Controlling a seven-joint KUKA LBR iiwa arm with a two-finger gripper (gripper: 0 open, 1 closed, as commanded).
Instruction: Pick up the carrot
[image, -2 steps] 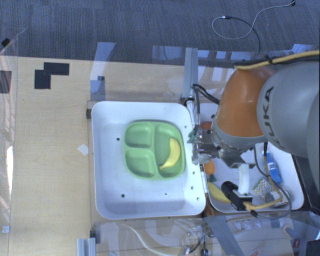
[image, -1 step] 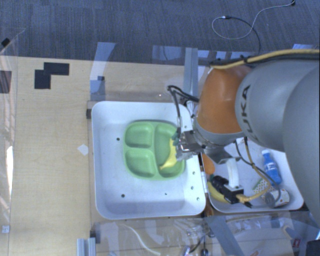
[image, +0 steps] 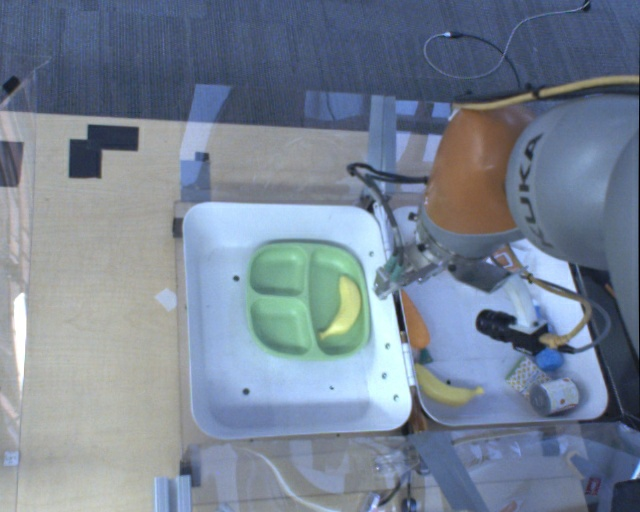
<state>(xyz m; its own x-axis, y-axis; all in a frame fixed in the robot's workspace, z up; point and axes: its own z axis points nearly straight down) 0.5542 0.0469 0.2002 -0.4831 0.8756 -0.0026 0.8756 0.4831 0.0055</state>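
even, fairly bright overhead light; soft shadows inside the left bin (image: 215, 400); slightly blurred throughout, perhaps from compression.

The pincer (image: 389, 277) hangs near the carrot (image: 414, 325).

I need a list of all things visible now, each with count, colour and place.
left bin: one, white, bench left
right bin: one, white, beside it
plate: one, green, divided, in left bin
plate banana: one, yellow, plate's right compartment
loose banana: one, yellow, right bin, near edge
carrot: one, orange, right bin, along its left wall
can: one, grey, right bin, near right corner
blue piece: one, blue, right bin, beside the can
arm: one, grey and orange, over right bin
gripper: one, grey, over the wall between the bins
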